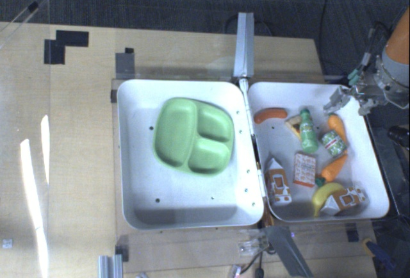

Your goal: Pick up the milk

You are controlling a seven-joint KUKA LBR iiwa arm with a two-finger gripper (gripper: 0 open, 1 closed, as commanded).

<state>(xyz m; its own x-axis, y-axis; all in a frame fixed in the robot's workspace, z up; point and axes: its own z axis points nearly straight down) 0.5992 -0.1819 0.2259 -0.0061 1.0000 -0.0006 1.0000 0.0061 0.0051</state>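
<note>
Pincer (351, 98) of mine hovers at the right bin's (379, 171) far right corner; how wide it stands I cannot tell. Milk (277, 182), a small carton, sits against that bin's left wall, near the front. I judge it light and crushable, best gripped across its flat sides.

The arm (398, 56) is cut off by the right edge just behind the jaws, so most of it is lost. Whether the jaws are parted or closed cannot be told. Below the jaws, the labels on the cartons are too small to be read.
</note>
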